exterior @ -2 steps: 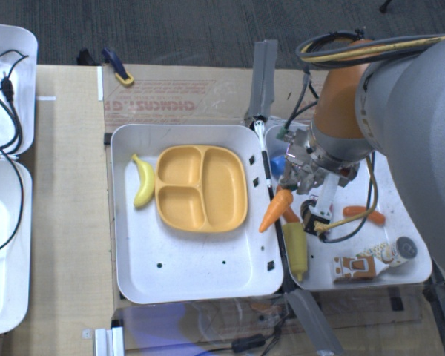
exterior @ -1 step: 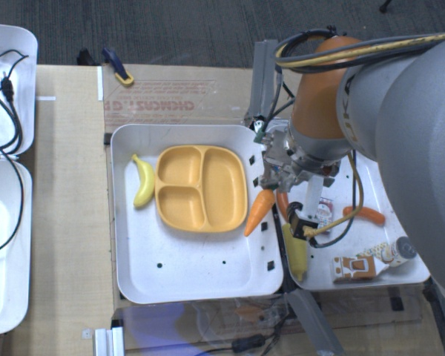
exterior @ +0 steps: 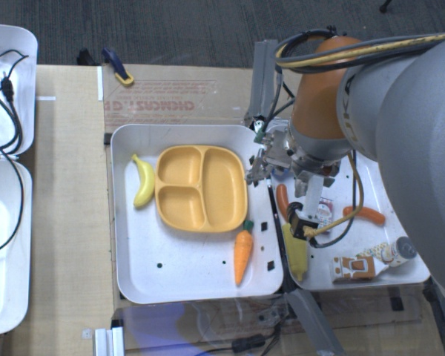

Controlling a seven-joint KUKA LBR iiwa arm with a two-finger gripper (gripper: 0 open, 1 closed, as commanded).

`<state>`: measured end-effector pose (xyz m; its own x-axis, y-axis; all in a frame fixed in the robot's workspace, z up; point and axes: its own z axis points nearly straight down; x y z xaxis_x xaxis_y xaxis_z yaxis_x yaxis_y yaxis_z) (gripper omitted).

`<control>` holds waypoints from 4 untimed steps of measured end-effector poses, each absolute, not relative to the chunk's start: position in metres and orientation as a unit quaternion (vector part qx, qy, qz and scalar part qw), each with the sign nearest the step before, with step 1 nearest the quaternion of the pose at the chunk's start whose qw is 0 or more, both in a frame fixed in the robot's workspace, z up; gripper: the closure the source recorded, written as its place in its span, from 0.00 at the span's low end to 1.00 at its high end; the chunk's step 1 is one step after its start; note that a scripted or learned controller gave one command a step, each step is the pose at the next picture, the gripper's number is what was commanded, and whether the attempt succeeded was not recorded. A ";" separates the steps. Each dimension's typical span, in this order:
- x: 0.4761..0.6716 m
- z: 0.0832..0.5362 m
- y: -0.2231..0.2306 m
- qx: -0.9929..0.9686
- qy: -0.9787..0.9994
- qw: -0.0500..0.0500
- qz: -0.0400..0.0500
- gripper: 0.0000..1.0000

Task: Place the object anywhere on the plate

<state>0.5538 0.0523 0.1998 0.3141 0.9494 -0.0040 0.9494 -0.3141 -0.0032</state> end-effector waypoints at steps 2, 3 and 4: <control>0.563 0.265 0.106 -0.797 -0.603 0.000 0.002 0.00; 0.563 0.272 0.106 -0.797 -0.605 0.000 0.005 1.00; 0.505 0.257 0.093 -0.814 -0.582 0.000 0.003 1.00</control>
<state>0.5055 0.0927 0.2569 0.3236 0.9462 -0.0045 0.9462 -0.3236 -0.0039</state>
